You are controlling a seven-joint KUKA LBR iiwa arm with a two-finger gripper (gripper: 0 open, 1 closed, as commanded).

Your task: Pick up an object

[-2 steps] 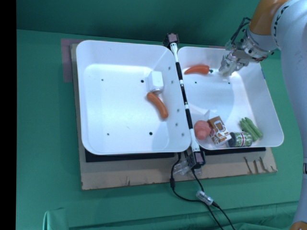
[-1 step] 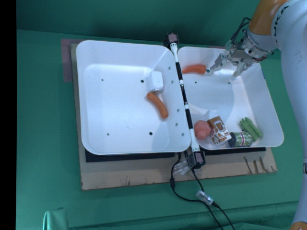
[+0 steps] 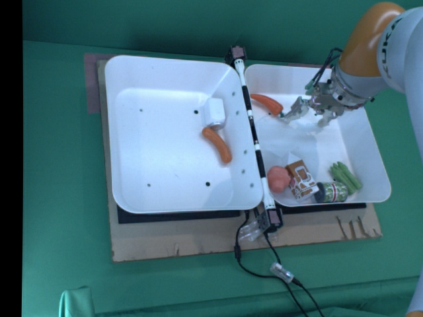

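- Two white bins sit side by side on the counter; your tool hangs over the far part of the right bin, reaching in from the right.
- You can see its fingers spread apart, pointing down and leftward, with nothing between them.
- The nearest candidate is the orange sausage, lying just left of the tool beside the divider, near the right bin's far-left corner.
- Its long axis runs from far-left to near-right, so judge your finger line across that slant, not along it.
- The short move is leftward and down; the divider wall close behind the sausage may crowd one finger.
- Other items lie well apart at the near edge: a red ball, a brown carton, a dark bottle and green beans.
- The left bin holds another sausage and a white block.
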